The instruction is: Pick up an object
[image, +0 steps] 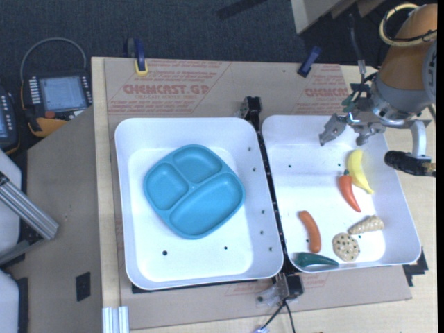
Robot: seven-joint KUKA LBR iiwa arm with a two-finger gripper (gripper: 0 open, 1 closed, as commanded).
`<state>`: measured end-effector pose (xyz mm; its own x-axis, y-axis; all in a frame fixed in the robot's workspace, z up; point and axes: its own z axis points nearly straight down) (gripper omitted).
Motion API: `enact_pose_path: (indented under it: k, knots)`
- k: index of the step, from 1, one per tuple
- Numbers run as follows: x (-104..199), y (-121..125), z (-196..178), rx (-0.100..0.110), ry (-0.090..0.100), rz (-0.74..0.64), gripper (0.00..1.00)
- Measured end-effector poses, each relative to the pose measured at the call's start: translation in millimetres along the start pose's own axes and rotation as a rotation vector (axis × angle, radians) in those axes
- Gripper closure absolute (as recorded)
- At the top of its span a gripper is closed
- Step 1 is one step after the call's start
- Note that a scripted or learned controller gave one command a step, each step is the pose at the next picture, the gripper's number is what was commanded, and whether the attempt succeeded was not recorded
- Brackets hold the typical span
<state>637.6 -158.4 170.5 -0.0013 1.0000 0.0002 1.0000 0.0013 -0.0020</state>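
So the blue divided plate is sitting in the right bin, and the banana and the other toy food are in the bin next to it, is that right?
Not quite. The camera view shows the blue divided plate in the left bin, not the right one. The rest holds: the banana and the other toy food lie in the neighbouring right bin, under the gripper.

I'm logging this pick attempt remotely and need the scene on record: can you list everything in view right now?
White shallow bins: two, side by side, left, right.
Blue divided plastic plate: one, left bin.
Yellow toy banana: one, right bin.
Red toy chilli pepper: one, beside banana.
Orange-red toy sausage: one, right bin.
Round tan cookie: one, near front.
Beige bread piece: one, above cookie.
Dark green toy vegetable: one, front edge.
Gripper: open, above right bin.
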Motion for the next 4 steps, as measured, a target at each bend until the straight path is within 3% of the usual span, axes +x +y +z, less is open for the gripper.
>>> enact_pose_path:
  k: [2,3,4]
  knots:
    - [0.7,-10.8,87.4,0.002,0.000,0.001,0.00]
    - [0.7,-9.6,74.8,-0.003,-0.001,0.001,1.00]
    - [-8.6,-10.2,19.9,-0.005,-0.002,0.001,1.00]
